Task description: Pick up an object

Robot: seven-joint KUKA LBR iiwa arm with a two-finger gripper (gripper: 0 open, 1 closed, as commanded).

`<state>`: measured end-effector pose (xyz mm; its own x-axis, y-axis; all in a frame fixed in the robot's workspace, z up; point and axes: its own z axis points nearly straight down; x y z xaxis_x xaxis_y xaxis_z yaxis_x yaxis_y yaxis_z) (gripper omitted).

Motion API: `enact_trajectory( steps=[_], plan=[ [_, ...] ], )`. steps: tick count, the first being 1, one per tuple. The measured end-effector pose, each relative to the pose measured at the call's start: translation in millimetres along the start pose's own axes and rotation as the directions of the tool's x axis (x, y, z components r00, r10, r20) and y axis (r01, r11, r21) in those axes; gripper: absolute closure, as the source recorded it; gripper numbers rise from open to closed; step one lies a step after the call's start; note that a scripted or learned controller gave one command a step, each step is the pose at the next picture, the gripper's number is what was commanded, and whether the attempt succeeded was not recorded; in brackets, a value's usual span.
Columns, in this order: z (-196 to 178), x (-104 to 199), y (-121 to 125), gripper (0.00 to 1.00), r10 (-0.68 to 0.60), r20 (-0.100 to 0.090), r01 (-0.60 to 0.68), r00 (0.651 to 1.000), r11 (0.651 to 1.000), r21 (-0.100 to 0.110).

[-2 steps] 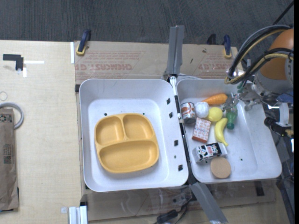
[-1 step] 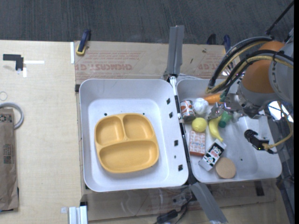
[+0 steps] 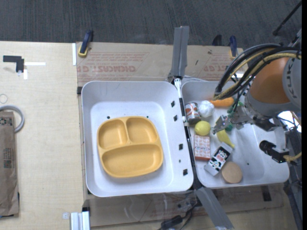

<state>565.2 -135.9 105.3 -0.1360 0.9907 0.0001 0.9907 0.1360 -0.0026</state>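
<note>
Worktop: pale wood, bearing two shallow white bins side by side; its left and lower parts are cut off by the picture's edge.
Arm: grey with an orange band, reaching in from the right over the right bin; black and yellow cables loop above it, and its bulk hides the bin's far right corner.
Left bin: holds a yellow divided plate with three compartments, lying flat near the middle.
Right bin: its right side is partly covered by the arm and by dark fittings at the picture's edge.
Brown bag: lies on the worktop at the far left, cut off by the edge.
Tool: low in the right bin, just above the banana and right of the lemon; the fingers blur into the clutter, so I cannot tell how far they are spread or whether anything sits between them.
Carrot: orange, partly under the cables.
Red packet: flat, beside the bin's left wall.
Banana: yellow, top end hidden by the tool.
Black-and-white carton: tilted, touching the round tan disc.
Can: red label, print unreadable.
White ball: beside the can.
Lemon: just left of the tool.
</note>
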Motion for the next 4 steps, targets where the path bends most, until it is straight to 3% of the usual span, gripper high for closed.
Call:
enact_trajectory(
  steps=[1,2,3,4],
  plan=[
    [15.1,-7.3,4.3,0.00,0.001,0.000,-0.001,1.000,1.000,0.000],
    [6.6,-8.6,4.4,1.00,0.004,0.001,-0.004,1.000,1.000,0.000],
    [12.6,-62.4,8.2,1.00,0.030,0.003,-0.030,1.000,1.000,-0.005],
    [-82.0,-1.9,34.9,1.00,0.079,0.001,-0.079,0.997,0.997,0.000]
  ],
)
